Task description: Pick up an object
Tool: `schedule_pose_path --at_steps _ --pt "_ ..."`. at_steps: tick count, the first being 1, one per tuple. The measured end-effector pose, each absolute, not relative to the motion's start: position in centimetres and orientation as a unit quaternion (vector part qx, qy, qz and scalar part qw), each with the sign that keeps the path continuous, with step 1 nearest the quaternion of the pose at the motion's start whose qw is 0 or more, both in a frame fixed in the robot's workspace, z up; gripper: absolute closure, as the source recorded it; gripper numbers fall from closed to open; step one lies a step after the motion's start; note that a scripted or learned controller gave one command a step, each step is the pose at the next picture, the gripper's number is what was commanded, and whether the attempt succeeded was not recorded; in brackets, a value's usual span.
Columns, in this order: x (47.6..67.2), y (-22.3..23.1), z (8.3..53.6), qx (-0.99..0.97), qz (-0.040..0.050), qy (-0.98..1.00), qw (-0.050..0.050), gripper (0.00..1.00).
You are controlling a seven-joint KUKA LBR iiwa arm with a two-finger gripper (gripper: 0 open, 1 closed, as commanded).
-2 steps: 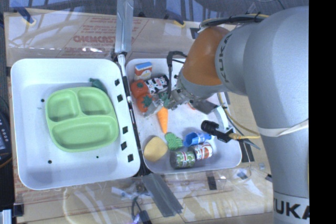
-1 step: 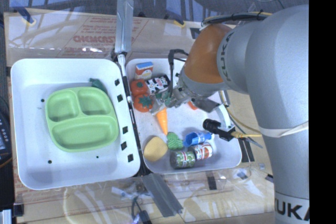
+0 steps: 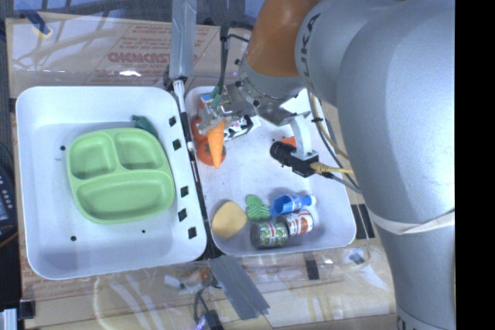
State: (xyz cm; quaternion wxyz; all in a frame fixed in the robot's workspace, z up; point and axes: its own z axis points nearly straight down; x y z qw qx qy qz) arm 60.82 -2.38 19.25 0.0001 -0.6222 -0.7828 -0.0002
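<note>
My gripper (image 3: 215, 117) hangs low at the far left corner of the right bin (image 3: 332, 197), under the grey arm with its orange band. Right beneath it, against the bin's left wall, lies an orange carrot-shaped object (image 3: 211, 149); its top end sits at the gripper's tip, and I cannot make out whether it is grasped. Near the bin's front edge lie a yellow rounded object (image 3: 229, 219), a small green item (image 3: 257, 206), a blue bottle (image 3: 292, 203), a green-labelled can (image 3: 271, 234) and a red-and-white bottle (image 3: 302, 223).
The left bin (image 3: 39, 127) holds a green divided plate (image 3: 120, 174) with a dark green item (image 3: 144, 122) at its far edge. A black fitting with a cable (image 3: 294, 157) hangs from the arm over the right bin. Clips (image 3: 186, 193) join the bins.
</note>
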Motion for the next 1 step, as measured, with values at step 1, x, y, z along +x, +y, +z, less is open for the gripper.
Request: schedule_pose_path --at_steps 1 --pt "60.64 4.55 23.77 -0.524 0.0000 -0.852 -0.001 1.00"
